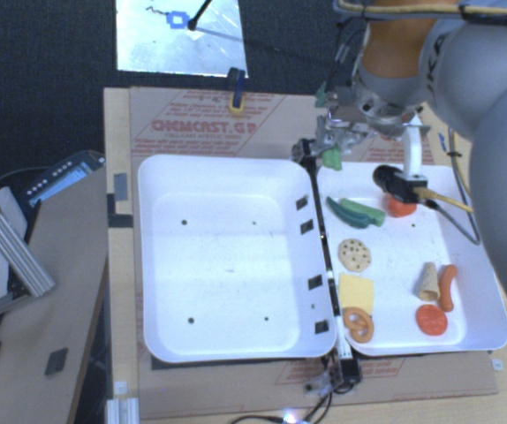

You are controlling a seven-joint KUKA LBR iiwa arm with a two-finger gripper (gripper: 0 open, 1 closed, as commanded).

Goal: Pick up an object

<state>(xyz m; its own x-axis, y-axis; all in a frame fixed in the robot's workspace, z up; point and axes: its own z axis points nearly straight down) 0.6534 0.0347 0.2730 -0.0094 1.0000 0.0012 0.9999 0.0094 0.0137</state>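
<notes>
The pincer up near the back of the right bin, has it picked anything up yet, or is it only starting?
Nothing looks finished yet. The pincer hangs over the back left corner of the right bin, with something small and green at its tip; whether it is gripped, I cannot tell. The green pod, cookie, cheese slice, pretzel and sausage lie on the bin floor. A clear lift is what remains.

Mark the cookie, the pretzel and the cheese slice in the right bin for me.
cookie (354, 254), camera view, middle of its speckled face.
pretzel (359, 324), camera view, on its twisted loops.
cheese slice (356, 291), camera view, centre of the yellow square.
</notes>
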